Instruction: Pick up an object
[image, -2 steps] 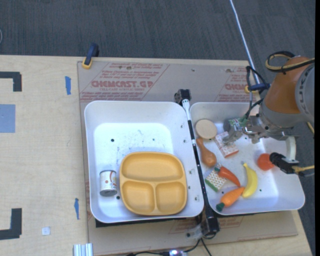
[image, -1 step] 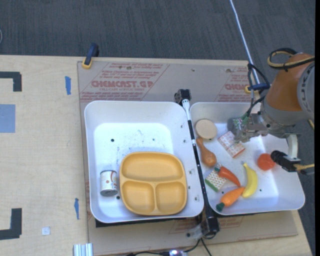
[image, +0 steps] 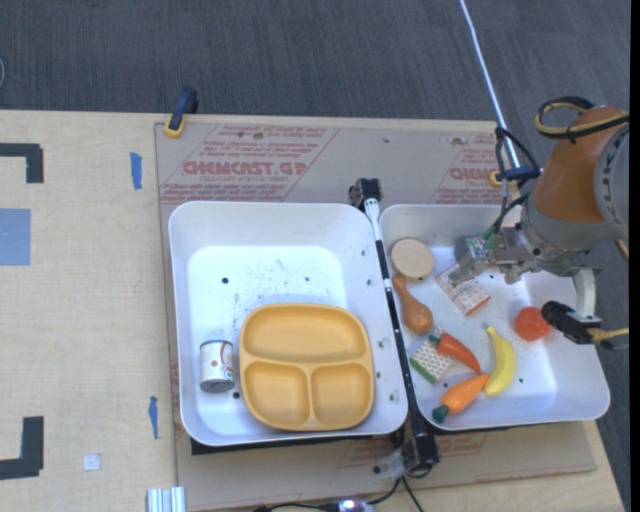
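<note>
My gripper (image: 472, 262) hangs low in the back half of the right bin (image: 585, 395), at the end of the grey arm with the orange band (image: 578, 170). Just in front of it lies a small white and red packet (image: 466, 296), very close to the gripper's tip. Around it lie a tan round disc (image: 411, 258), a brown drumstick shape (image: 413, 308), a red tomato (image: 531, 323), a yellow banana (image: 500, 360), two orange carrots (image: 456, 348) (image: 462, 393) and a green and white block (image: 430, 362).
The left bin (image: 200, 260) holds a yellow divided plate (image: 305, 375) and a small can (image: 215, 365) lying at its left. A black divider (image: 385, 290) runs between the bins. A black tool part (image: 568, 322) sticks out by the tomato.
</note>
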